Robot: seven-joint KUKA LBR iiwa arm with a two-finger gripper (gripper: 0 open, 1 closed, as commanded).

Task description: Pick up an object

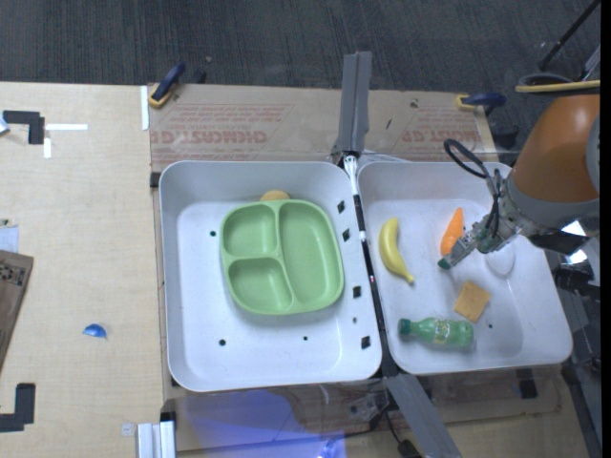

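Green bottle: it lies on its side at the near end of the right bin. Its cap end points left.
Tan square: a small flat piece, maybe a cracker or sponge. It sits just behind the bottle, a bit to the right.
Banana: yellow, lying on the left side of the right bin, close to the wall between the bins.
End effector: it hangs low over the middle of the right bin, tilted down to the left. Its tip is just beside the carrot's near end. I cannot tell if it is spread or pressed together, or if it touches anything.
Carrot: orange, lying right behind the tip, to the right of the banana.
Arm: grey and orange, coming in from the right.
Green plate: it has three parts and sits in the middle of the left bin.
Yellow thing: it peeks out from behind the plate's far edge.
Worktop: light wood, to the left of the bins.
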